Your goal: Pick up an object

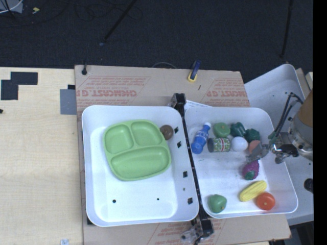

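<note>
The right bin [278,188] holds a blue bottle [200,139] lying tilted, a green-lidded can [220,144] on its side, a white ball [239,144], a purple eggplant [250,169], yellow corn [253,190], an orange tomato [265,201] and a green pepper [217,203].

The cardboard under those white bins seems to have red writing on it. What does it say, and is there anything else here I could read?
Cardboard sheet: red print, seen upside down, twice along the far edge; too blurred to read for sure.
Cardboard's near edge: more red print, cut off and unreadable.
Small can in the right bin: a label, too small to read.
Blue bottle: no legible text.
</note>
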Robot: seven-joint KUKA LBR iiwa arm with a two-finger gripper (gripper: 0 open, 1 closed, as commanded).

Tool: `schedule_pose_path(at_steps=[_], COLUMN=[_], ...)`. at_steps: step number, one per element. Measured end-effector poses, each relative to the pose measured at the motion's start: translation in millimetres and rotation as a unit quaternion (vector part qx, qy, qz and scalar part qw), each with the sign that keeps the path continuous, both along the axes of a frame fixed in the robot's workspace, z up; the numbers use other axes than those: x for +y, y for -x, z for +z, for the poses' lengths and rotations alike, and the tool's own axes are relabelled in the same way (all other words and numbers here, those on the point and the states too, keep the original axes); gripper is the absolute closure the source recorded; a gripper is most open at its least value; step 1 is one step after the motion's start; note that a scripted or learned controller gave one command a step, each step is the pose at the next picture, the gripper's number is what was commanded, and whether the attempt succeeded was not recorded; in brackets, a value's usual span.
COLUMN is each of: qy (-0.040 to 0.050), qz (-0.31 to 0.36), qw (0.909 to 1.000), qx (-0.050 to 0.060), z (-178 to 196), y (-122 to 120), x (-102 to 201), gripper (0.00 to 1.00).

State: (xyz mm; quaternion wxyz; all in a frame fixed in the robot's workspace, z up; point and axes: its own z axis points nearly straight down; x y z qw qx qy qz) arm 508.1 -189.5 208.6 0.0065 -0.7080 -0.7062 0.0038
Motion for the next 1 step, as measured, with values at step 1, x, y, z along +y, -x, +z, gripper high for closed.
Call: schedule_pose_path(at_steps=[1], qy=[0.0018], qz=[0.001], qw=[1.0000], qx=[-0.007], z=[6.7], y=[-2.8], x=[-0.5], gripper=[0.00])
